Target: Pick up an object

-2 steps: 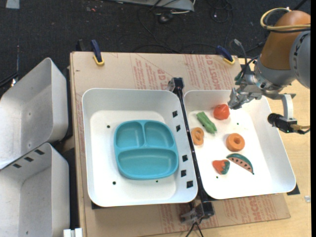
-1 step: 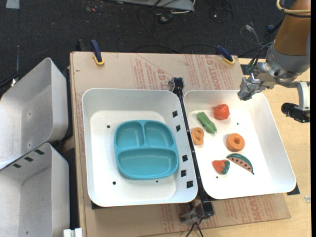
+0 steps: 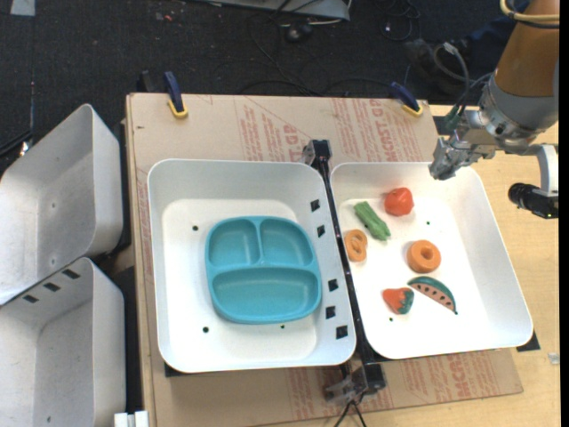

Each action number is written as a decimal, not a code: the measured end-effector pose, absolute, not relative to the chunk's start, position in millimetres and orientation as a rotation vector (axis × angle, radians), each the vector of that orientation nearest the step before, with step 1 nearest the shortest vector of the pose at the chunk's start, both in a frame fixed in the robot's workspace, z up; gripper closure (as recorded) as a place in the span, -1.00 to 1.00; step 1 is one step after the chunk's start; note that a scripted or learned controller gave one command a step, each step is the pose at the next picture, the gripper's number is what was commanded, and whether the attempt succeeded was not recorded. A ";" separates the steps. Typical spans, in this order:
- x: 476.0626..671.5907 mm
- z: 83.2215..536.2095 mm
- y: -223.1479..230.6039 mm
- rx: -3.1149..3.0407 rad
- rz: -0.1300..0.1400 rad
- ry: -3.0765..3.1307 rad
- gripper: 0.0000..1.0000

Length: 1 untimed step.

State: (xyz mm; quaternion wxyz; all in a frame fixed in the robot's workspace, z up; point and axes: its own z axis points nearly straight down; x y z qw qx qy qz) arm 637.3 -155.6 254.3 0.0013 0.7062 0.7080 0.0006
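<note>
Camera view: gripper (image 3: pixel 444 169) above right bin (image 3: pixel 498 238) rim, finger state unclear. Tomato (image 3: pixel 399 201) nearest; likely light, smooth plastic; grasp across middle.

Light falls evenly from above onto my two white bins (image 3: pixel 240 185), which read bright but keep their detail, with only mild glare on their rims. Shadows are soft and short, hugging the toys and the teal tray (image 3: pixel 263 269). Beyond the tabletop (image 3: pixel 267 123) the floor (image 3: pixel 80 34) sinks into near black. Focus is fairly sharp throughout, slightly grainy, and I notice no obvious bending at the edges.
</note>
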 end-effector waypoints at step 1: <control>629.3 240.6 -104.8 2.216 -0.001 2.229 1.00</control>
